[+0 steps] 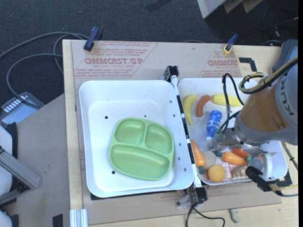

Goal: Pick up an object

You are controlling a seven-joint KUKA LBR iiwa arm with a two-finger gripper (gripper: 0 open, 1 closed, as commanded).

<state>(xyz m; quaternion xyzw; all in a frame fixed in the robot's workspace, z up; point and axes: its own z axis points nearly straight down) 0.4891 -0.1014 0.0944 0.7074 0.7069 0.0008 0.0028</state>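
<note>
Two white bins on the bench: the left bin (pixel 90 126) and the right bin (pixel 279 167). One green divided plate (pixel 142 148), well off to the gripper's (pixel 221 144) left. Two carrots, one (pixel 197 153) just left of it, another (pixel 234 159) just below. One banana (pixel 190 107), one sausage (pixel 202 105), one corn cob (pixel 222 99), one blue bottle (pixel 213 122) above it. One orange (pixel 217 173) below.

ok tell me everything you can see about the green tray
The green tray is pale green, looks like moulded plastic, with rounded corners and three compartments: two small ones at the far side, one long one nearer the camera. It lies flat, slightly rotated, near the middle of the left bin, resting on its floor. Nothing sits in it.
</note>
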